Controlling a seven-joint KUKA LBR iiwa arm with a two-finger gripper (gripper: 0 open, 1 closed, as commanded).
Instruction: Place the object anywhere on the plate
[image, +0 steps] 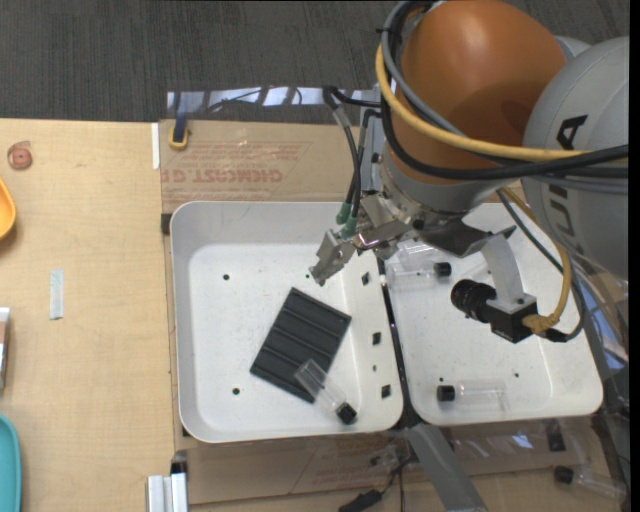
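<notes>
A black ribbed plate (300, 342) lies tilted in the middle of the left bin (200, 300). A clear tube with a black cap (326, 390) rests at the plate's near corner, its clear end overlapping the plate's edge and its cap on the bin floor. My gripper (330, 260) hangs over the left bin's right side, above and just beyond the plate's far corner, apart from the tube. I see nothing held in it.
The right bin (560, 400) holds two more clear capped tubes, one (420, 268) near its far left corner and one (470, 395) near its front. The arm's large orange and grey body covers the far right. A cardboard sheet (250, 165) lies behind the bins.
</notes>
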